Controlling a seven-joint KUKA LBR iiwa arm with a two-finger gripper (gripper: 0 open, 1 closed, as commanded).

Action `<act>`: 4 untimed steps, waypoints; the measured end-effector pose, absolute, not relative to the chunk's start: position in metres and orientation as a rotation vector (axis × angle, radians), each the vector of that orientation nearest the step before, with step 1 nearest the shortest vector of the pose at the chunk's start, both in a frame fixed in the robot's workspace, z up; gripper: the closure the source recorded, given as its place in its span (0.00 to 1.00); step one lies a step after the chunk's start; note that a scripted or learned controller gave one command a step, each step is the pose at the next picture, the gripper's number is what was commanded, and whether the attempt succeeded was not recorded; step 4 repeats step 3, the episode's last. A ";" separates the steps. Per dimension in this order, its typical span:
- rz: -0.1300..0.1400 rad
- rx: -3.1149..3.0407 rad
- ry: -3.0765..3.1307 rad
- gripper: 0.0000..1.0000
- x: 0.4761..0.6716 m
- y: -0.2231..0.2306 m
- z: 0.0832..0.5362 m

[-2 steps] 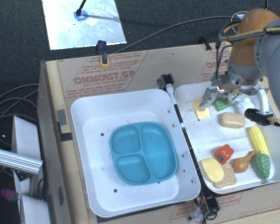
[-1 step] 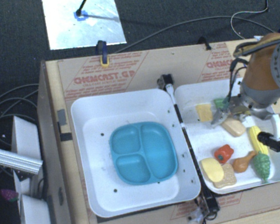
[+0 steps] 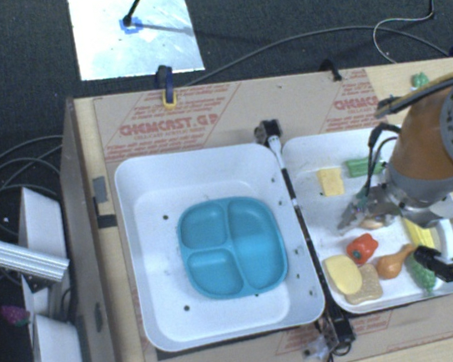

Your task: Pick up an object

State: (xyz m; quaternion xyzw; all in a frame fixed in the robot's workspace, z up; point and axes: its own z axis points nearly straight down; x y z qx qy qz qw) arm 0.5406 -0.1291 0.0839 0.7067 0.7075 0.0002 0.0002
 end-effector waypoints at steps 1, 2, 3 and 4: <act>0.000 2.221 2.224 0.00 0.492 -0.098 0.084; 0.005 2.218 2.222 1.00 0.493 -0.098 0.095; 0.006 2.215 2.225 1.00 0.520 -0.026 0.198; 0.006 2.215 2.225 1.00 0.520 -0.026 0.198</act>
